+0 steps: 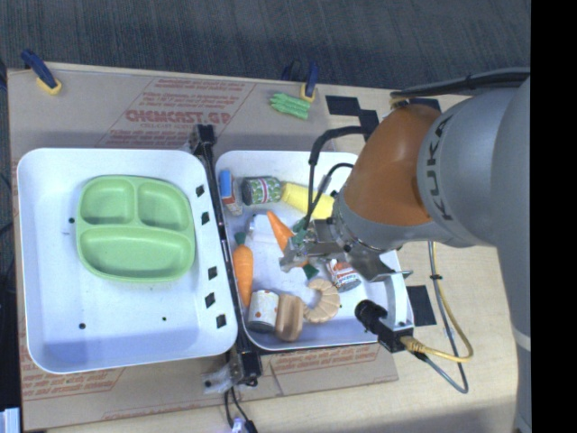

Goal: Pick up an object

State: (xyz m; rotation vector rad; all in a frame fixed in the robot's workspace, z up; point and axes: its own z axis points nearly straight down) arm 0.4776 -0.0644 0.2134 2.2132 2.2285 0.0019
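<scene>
My gripper (pixel 302 253) hangs low inside the right bin (pixel 270 162), over the middle of its pile of toy food. Just left of it lie two orange carrots, one short (pixel 279 227) and one longer (pixel 243 273). A green-labelled can (pixel 261 189) and a yellow piece (pixel 302 198) lie at the bin's far end. A small red-and-white can (pixel 345 276) sits right under the wrist. Bread-like pieces (pixel 288 314) and a tan ring (pixel 323 301) rest at the near end. The arm's body hides the bin's right side.
The left bin (pixel 45 242) holds a green divided tray (pixel 137 227). A black divider with clips (pixel 215 233) runs between the bins. A green object (pixel 290 105) and blue clamps (pixel 41 70) lie on the cardboard behind. A yellow cable (pixel 451 332) trails at the right.
</scene>
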